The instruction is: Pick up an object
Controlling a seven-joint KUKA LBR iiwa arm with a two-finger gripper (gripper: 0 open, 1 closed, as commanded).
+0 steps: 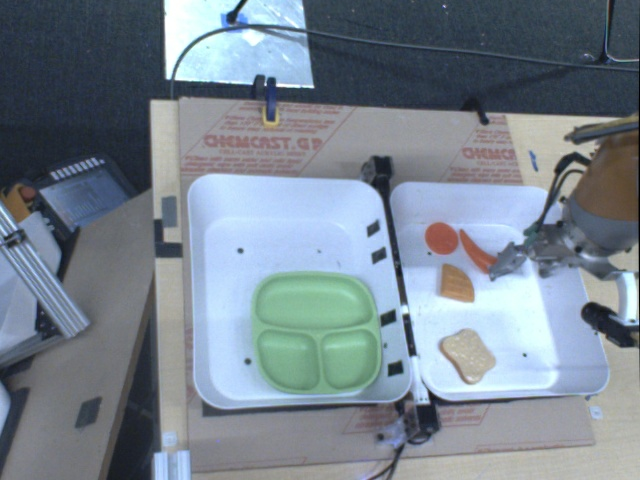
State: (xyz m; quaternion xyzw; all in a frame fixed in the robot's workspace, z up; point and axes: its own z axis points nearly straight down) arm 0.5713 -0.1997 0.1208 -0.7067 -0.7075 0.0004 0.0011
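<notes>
Desk: tan board surface carrying two shallow white bins side by side.

Left bin: holds a green divided plate, three compartments, sitting toward the bin's 5 o'clock corner.

Right bin: four small items, all in its left half.

Arm: grey with an orange-brown band, entering at 3 o'clock of the frame and reaching over the right bin's right side.

End effector: low over the right bin, tip pointing toward 9 o'clock. Cannot tell how it is set, whether spread or closed; nothing is visibly gripped.

Bread-slice toy: tan, flat on the bin floor at about 7 o'clock of the right bin, well apart from the end effector.

Orange wedge: flat, at 12 o'clock from the bread slice, near the bin's left wall.

Red-orange curved piece: lies just at 9 o'clock of the end effector's tip; whether they touch cannot be made out.

Orange round piece: just beside the curved piece, at its 9 o'clock.
</notes>
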